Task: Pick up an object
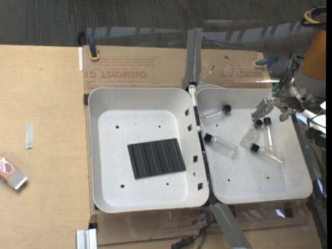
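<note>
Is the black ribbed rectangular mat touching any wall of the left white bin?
Apart. In the camera view, white floor surrounds the black ribbed mat on all sides inside the left bin.

One fixed camera, mounted above the bench (41, 87), looking down at a slant. Far edge of the bench runs across the upper part of the frame, dark floor (155, 9) beyond it; near edge sits at the bottom. Both white bins fit in frame side by side: left bin (104, 191) near centre, right bin (290, 188) toward the right margin. Distance is moderate, enough to take in both bins and a wide strip of bare bench at left. The arm (314, 66) enters at upper right, partly cut off by the frame.
</note>
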Robot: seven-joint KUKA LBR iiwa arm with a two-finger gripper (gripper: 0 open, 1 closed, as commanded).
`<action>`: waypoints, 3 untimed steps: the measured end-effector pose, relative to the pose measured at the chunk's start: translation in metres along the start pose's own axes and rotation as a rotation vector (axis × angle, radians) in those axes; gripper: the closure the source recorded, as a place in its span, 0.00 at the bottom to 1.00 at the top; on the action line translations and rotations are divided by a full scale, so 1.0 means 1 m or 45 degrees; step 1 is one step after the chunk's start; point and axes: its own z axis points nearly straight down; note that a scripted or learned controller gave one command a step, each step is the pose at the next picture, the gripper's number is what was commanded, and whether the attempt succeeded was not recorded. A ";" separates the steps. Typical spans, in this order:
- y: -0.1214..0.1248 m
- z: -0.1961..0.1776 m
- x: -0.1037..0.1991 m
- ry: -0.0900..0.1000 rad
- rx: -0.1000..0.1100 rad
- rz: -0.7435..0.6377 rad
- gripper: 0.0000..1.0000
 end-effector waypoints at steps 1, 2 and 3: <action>0.008 0.124 -0.008 0.000 -0.004 -0.022 0.00; 0.008 0.116 -0.010 0.000 -0.002 -0.017 1.00; 0.058 0.008 0.009 -0.003 -0.004 0.032 1.00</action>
